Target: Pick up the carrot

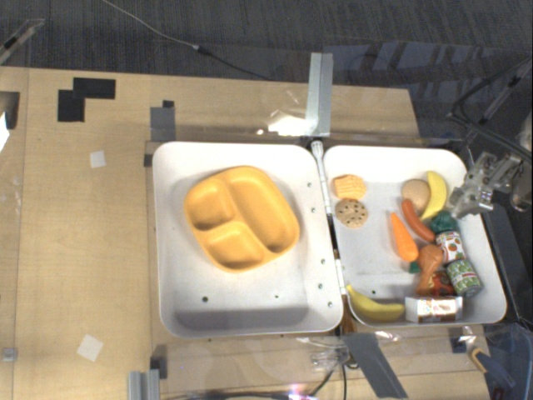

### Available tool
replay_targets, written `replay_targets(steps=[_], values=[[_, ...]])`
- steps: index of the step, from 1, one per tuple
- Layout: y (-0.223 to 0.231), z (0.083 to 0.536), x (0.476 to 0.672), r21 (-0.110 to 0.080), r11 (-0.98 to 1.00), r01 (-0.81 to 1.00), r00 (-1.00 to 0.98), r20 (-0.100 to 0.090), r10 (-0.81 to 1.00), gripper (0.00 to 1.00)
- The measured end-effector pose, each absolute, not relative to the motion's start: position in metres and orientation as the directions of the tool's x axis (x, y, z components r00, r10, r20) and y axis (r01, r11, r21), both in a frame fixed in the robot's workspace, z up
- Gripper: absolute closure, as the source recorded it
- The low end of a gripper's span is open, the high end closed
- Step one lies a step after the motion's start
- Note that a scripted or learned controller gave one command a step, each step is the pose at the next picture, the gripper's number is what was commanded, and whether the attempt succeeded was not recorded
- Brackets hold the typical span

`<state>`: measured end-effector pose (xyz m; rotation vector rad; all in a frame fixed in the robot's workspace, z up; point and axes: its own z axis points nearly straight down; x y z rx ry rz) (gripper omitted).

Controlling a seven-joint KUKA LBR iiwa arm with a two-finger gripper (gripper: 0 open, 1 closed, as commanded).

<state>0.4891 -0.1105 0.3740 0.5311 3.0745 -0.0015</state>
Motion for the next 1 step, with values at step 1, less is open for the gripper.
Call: replay_targets(steps=[1], values=[[-0.1942,0.3030,0.4875,-0.001,0.961,0.275,-0.961,-0.006,0.275,1.00]])
